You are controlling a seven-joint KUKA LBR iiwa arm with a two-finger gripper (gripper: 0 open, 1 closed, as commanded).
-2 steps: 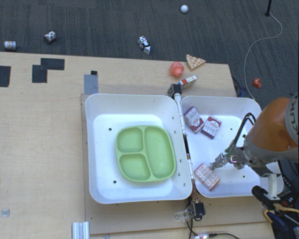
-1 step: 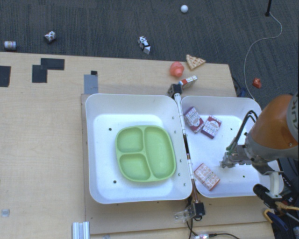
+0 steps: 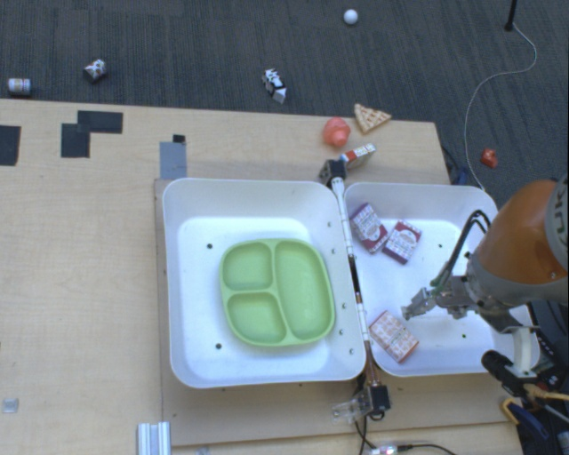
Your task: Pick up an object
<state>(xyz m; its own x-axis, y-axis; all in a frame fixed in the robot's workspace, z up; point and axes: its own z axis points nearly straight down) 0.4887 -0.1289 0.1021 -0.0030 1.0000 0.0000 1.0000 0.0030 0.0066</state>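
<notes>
Now the gripper (image 3: 418, 308) hovers low in the right bin (image 3: 462, 203), fingers slightly spread around nothing; a small red-and-white packet (image 3: 392, 336) lies just below-left of it, untouched.

**Table and floor seen from above**

A pale wooden table (image 3: 80, 267) bearing black tape patches (image 3: 89, 129) stands on dark ribbed carpet (image 3: 196, 44). Small litter and a white ball (image 3: 350, 16) lie scattered there; lighting is even.
</notes>
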